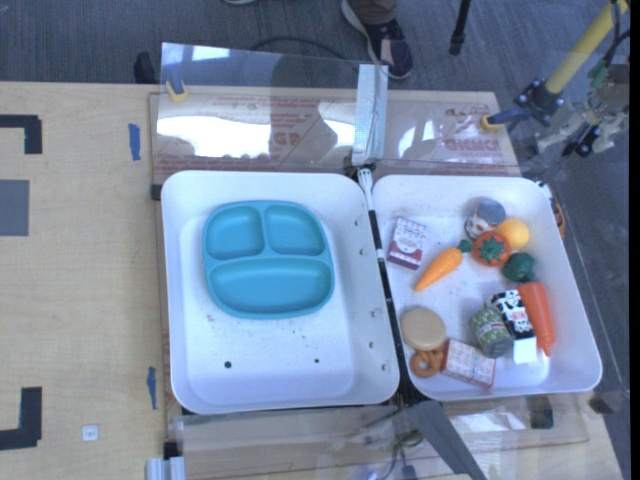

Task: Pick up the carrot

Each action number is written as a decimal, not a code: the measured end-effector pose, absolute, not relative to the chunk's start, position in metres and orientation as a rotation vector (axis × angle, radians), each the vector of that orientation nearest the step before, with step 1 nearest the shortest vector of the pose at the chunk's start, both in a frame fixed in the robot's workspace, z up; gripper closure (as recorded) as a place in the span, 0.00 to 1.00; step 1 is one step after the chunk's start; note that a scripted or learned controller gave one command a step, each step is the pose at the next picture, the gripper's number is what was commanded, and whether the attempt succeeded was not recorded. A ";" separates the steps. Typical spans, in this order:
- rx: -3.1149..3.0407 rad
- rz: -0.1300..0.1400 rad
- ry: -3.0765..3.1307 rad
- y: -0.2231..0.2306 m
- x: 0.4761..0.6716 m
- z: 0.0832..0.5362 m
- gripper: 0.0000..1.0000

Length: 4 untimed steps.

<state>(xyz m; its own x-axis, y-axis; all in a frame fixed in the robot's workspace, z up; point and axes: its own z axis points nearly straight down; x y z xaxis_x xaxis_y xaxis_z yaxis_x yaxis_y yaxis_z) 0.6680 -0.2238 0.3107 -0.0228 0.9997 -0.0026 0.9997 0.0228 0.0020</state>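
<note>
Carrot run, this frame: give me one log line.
carrot: lying in right bin, left of tomato | blue tray: left bin | pick: not yet done

The small red-and-white carton (406, 242) and flat box (469, 363) carry print too small to read.

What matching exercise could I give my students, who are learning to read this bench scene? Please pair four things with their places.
Things:
1. blue divided plate
2. carrot
3. red-and-white carton
4. pretzel

Places:
A. right bin, near its front edge, just below the round cookie
B. left bin, toward its back
C. right bin, middle, lying at a slant
D. right bin, back left, just above the carrot's tip

Pairs: 1-B, 2-C, 3-D, 4-A
</note>
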 end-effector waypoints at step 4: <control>2.028 0.041 2.354 -0.219 0.639 0.128 0.00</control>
